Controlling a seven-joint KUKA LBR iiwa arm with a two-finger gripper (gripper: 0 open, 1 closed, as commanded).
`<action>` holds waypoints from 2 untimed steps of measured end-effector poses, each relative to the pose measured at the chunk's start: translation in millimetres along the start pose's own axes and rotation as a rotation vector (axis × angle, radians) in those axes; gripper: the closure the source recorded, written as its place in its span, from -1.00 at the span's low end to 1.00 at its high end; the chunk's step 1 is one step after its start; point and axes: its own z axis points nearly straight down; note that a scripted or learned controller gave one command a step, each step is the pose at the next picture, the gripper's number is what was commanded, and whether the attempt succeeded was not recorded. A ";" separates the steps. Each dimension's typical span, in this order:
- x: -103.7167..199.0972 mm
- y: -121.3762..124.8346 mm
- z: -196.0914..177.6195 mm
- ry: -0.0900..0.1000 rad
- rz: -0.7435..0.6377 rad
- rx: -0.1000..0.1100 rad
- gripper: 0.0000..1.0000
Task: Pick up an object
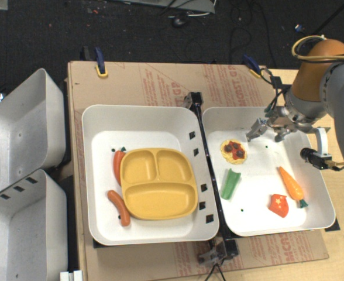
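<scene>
In the right bin (318, 215) lie a small round pizza toy (233, 151), a green vegetable piece (231, 184), an orange carrot (291, 184) and a red pepper piece (279, 205). My gripper (264, 135) hangs over the back of this bin, just right of and behind the pizza toy. Its fingers are spread open and nothing sits between them. The grey arm with its orange band (321, 63) reaches in from the right.
The left bin (96, 157) holds a yellow divided plate (158, 183), a red chili (118, 164) along the plate's left side and a brown sausage (119, 207) at its front left. A black divider (206, 168) runs between the bins. Cables lie behind the bench.
</scene>
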 end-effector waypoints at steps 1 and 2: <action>-0.3 1.7 -14.0 -0.003 -0.002 -0.007 1.00; 4.3 -5.7 -61.6 -0.002 0.002 -0.007 1.00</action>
